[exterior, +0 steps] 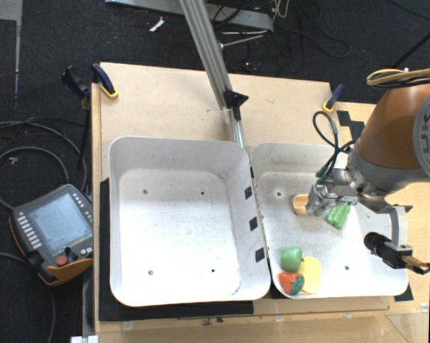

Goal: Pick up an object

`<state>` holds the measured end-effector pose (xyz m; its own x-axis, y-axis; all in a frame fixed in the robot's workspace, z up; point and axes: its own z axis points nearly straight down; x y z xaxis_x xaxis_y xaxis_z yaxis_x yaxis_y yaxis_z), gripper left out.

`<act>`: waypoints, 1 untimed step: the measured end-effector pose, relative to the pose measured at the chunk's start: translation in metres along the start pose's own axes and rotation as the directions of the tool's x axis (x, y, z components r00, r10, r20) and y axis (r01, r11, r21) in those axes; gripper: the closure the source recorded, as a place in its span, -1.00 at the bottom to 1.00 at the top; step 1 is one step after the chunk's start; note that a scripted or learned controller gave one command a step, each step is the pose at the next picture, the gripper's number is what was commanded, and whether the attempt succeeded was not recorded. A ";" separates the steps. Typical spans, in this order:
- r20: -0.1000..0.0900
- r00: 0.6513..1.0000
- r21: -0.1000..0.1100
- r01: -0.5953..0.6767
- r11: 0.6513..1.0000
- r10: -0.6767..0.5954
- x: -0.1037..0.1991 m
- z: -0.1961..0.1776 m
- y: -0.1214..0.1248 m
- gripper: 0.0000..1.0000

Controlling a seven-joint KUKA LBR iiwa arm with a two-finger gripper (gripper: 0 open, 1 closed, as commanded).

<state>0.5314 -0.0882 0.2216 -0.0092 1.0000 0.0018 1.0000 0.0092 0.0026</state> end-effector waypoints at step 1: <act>0.000 1.000 0.002 0.000 1.000 0.000 0.062 0.005 0.012 1.00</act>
<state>0.5424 -0.0266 0.2173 -0.0092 1.0000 0.0019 1.0000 0.0092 0.0006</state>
